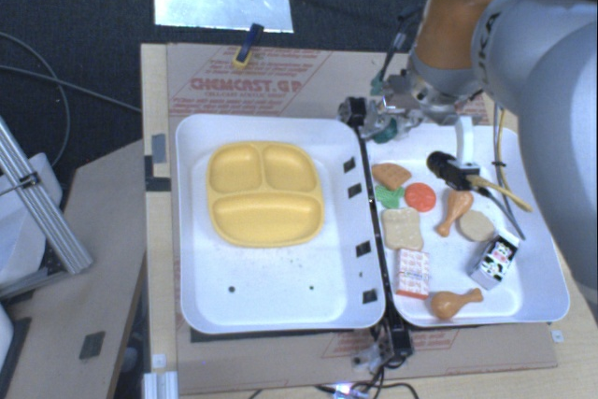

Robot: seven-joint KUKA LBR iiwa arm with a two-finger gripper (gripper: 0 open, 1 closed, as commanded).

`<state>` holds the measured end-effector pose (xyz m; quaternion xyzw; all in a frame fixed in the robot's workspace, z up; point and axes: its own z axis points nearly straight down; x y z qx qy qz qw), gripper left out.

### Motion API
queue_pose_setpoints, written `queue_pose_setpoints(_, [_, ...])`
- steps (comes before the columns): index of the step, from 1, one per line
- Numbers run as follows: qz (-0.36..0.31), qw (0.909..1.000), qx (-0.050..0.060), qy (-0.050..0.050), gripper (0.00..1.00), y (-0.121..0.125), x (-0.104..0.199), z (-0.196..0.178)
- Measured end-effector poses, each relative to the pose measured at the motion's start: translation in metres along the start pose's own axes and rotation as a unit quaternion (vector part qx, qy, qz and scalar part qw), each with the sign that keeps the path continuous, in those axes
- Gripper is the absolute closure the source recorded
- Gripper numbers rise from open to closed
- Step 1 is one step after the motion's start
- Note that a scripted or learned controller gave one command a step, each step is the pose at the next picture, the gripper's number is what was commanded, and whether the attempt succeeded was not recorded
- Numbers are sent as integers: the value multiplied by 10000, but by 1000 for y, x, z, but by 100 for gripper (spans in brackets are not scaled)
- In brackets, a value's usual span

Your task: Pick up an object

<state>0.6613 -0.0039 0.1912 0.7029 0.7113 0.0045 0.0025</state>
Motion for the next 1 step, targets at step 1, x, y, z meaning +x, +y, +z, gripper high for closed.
queue_pose_setpoints(1, [28, 10000, 46, -6, 100, -45, 16, -48])
